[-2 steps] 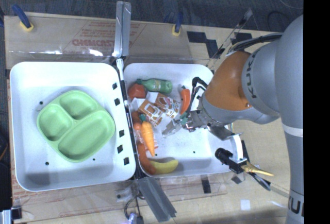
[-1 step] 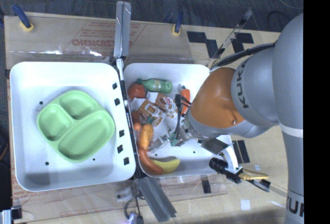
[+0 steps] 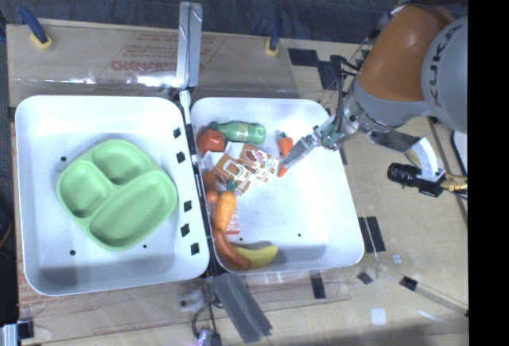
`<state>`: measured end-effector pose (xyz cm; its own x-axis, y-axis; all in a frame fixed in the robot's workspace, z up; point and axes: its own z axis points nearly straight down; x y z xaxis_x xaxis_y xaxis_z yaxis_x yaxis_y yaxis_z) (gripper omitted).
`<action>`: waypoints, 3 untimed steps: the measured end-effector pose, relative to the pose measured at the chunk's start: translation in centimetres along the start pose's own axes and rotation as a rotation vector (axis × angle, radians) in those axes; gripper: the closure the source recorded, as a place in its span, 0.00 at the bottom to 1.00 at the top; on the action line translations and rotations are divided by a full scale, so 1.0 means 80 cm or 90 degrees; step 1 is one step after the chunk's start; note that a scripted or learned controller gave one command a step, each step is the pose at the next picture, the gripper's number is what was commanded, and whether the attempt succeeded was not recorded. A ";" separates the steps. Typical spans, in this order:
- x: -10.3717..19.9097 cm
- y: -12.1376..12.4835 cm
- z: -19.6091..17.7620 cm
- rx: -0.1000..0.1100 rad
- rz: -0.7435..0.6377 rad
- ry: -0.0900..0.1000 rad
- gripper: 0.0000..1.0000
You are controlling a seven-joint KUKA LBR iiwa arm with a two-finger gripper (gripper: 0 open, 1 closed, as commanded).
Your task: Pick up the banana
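The desk (image 3: 413, 209) carries two shallow white bins side by side. The left bin (image 3: 48, 257) holds a green divided plate (image 3: 118, 193). The right bin (image 3: 334, 209) holds a heap of toy food along its left wall. The grey arm (image 3: 406, 58) reaches in from the right, and its jaws (image 3: 296, 153) hang low near the bin's upper middle, beside a small orange piece (image 3: 285, 144); whether they stand apart or together cannot be told, and nothing shows clamped in them.

Among the food lie a green bottle (image 3: 242, 131), a printed carton (image 3: 242, 167) and a carrot (image 3: 226, 211). The banana (image 3: 256, 254) lies well apart from the jaws at the bin's near edge, towards the left corner, against a reddish piece (image 3: 225, 251).

It looks like a light, stiff, smooth toy (likely slippery), so a grip across its middle, clear of its neighbour, seems best.
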<state>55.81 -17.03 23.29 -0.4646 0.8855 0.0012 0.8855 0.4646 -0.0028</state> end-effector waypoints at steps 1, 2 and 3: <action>0.043 -0.074 0.166 -0.001 -0.272 0.001 0.00; 0.112 -0.053 0.179 -0.002 -0.263 0.000 0.00; 0.059 -0.078 0.176 -0.005 -0.412 -0.006 0.00</action>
<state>48.05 -15.79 9.23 -0.9042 0.4270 -0.0087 0.4270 0.9043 0.0032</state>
